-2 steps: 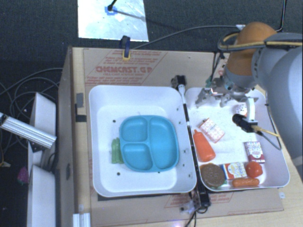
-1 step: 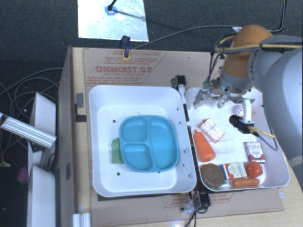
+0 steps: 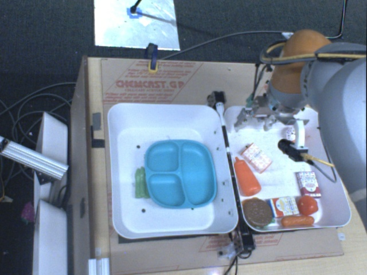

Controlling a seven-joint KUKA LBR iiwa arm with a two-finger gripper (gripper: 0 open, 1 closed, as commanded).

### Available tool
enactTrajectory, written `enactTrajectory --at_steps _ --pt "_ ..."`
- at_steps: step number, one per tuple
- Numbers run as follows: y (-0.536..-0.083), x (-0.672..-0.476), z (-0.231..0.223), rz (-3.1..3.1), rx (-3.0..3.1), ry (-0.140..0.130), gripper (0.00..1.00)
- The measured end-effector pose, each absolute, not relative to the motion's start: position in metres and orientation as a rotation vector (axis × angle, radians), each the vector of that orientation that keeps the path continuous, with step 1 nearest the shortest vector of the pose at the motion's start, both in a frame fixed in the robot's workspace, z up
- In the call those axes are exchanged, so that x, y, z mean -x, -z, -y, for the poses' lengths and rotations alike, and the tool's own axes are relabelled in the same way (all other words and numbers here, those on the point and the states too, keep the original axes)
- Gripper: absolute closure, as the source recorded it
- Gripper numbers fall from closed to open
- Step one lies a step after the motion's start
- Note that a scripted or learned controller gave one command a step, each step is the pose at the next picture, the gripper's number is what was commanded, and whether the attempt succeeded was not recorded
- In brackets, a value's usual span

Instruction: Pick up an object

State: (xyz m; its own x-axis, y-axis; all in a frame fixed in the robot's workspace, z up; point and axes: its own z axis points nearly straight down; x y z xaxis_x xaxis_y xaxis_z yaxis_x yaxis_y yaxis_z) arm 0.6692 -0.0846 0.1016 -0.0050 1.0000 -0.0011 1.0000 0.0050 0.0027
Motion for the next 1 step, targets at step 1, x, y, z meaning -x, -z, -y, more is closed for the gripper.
enactTrajectory --at_steps 1 --pt "-0.0844 -0.6687 0.1004 -2.222 -2.219 0.0 0.0"
